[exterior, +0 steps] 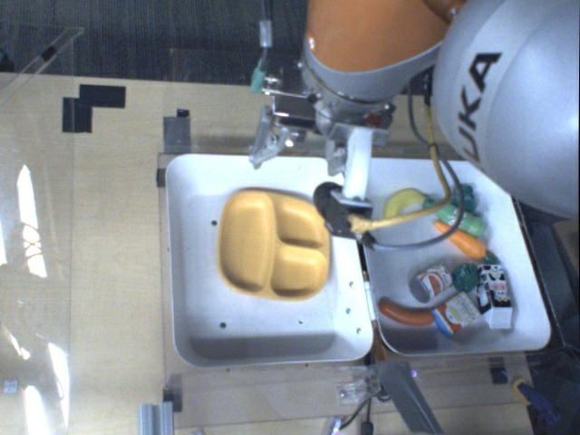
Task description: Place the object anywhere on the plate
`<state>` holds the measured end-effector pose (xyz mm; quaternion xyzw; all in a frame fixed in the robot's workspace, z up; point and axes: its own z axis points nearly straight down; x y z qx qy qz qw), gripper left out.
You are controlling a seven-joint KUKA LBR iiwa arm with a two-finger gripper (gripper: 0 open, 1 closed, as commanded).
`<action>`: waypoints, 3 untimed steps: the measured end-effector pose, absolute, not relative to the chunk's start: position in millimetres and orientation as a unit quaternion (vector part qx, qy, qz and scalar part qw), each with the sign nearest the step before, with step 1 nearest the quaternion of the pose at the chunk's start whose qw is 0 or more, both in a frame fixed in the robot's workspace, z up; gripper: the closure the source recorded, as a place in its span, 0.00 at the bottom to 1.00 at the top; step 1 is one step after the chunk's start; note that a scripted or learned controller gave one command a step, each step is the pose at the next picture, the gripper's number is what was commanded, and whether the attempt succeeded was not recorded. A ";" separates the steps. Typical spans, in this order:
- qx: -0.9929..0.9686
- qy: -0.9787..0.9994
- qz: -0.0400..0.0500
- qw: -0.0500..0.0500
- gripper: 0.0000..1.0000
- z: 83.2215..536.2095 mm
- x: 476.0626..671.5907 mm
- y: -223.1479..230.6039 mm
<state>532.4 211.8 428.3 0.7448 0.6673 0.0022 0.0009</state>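
Note:
A yellow plate with three compartments lies in the left white bin. My gripper hangs over the far rim of that bin, just beyond the plate's far edge. Its fingers stand apart and open, with nothing between them. The loose objects lie in the right bin: a yellow fruit, an orange carrot with a green top, a red-brown sausage, a small can and a cow-patterned carton.
The two bins meet along a shared rim just right of the plate. The arm's big grey and orange body covers the upper right. Pale bench surface stretches to the left of the bins.

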 end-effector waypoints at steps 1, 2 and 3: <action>0.751 0.660 0.003 0.001 0.00 436.0 487.0 153.0; 0.725 0.689 0.001 0.000 0.00 386.8 486.7 235.5; 0.721 0.693 0.003 0.001 0.00 435.8 486.9 235.0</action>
